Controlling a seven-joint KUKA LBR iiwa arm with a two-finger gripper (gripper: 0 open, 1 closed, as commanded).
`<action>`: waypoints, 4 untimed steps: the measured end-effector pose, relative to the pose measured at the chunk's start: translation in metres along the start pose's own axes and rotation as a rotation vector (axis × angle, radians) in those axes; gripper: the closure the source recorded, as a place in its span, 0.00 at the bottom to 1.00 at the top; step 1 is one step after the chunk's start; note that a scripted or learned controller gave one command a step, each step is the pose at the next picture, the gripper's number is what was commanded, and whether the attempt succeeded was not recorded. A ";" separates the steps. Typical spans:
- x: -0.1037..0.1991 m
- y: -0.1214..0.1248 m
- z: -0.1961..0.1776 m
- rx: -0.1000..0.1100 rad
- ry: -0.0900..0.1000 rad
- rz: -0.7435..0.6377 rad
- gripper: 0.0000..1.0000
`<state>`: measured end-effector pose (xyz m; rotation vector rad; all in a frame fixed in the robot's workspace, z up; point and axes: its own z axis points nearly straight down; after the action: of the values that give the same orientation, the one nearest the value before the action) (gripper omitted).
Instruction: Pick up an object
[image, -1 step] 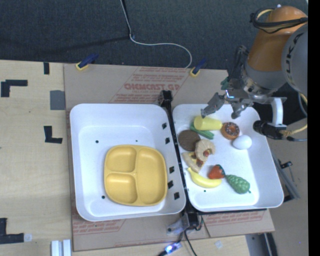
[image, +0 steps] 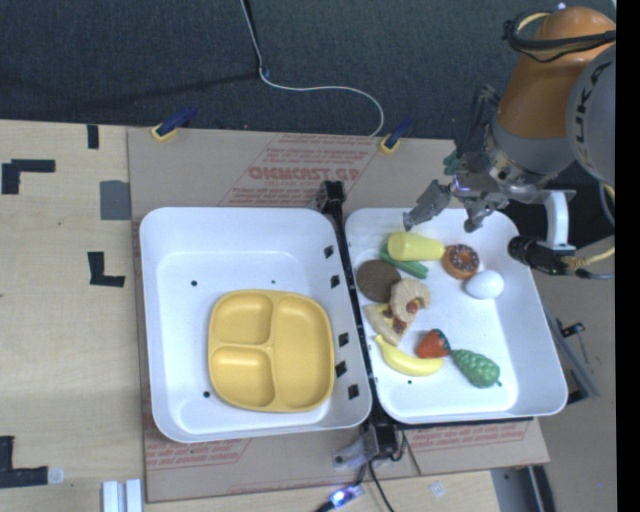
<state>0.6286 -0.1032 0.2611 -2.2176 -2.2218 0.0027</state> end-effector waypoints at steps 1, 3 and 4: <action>0.003 0.001 0.065 0.006 -0.001 0.000 0.00; 0.011 -0.008 0.179 0.002 -0.002 0.000 0.00; 0.004 -0.006 0.161 -0.010 -0.015 0.004 1.00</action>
<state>0.6226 -0.0993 0.1000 -2.2344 -2.2298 0.0074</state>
